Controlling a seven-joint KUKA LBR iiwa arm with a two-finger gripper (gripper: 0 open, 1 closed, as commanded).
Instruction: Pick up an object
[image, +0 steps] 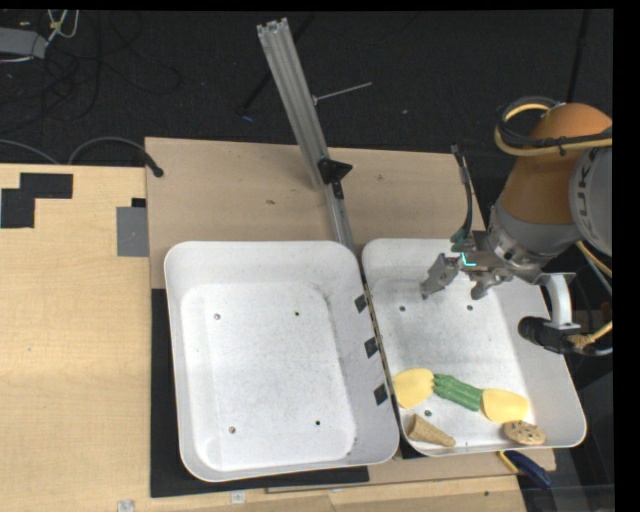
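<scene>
Camera view | my hand hangs over the right bin's far half, fingers spread, pinching nothing | yellow-green-yellow toy, cone-shaped piece and cookie-like piece lie along that bin's near edge | left bin beside it on the table

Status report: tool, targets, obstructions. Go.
Tool open, holding nothing, above right bin's far end. Yellow-green toy, cone piece, cookie lie along near edge. Nothing between tool and them.
</scene>
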